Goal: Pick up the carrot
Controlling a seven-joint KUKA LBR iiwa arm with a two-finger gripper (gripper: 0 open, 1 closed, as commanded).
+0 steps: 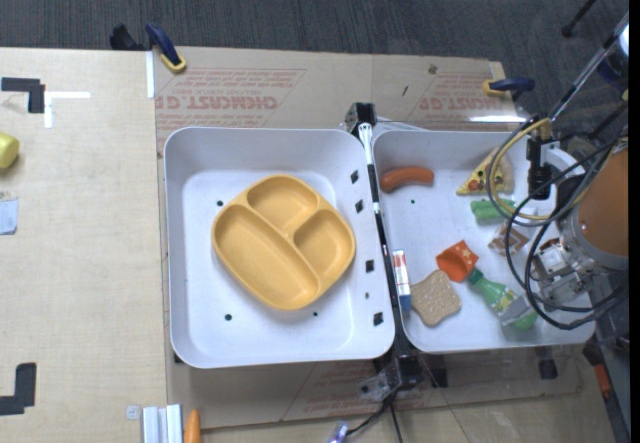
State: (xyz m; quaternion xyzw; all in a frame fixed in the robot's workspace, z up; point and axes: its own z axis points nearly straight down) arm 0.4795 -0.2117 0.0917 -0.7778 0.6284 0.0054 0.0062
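So the stubby orange toy carrot with the green plastic top (458, 260) is lying flat on the floor of the right-hand shallow white bin (440, 216), roughly mid-bin and a bit toward the near side. Its orange end points up-left and its green end trails down-right. Nothing is gripping it.

Just below-left of it is a tan toy bread slice (436, 298), close enough that they may be touching (hard to say from this angle). Left of the bread, a white marker-like tube with red and blue bands (400, 278) lies along the bin's left wall. Up near the far wall there's a reddish-brown toy sausage (407, 177), and to its right a yellow toy pizza wedge (488, 176) with a small green piece (489, 210) right under it. Another pale green item (518, 319) sits in the near right corner.

The gripper (562, 269) is over the bin's right edge, tangled in black cables (520, 221), well right of the carrot. I honestly can't tell if it's open or closed.

The left white bin (190, 261) holds a yellow divided plastic plate (285, 241).
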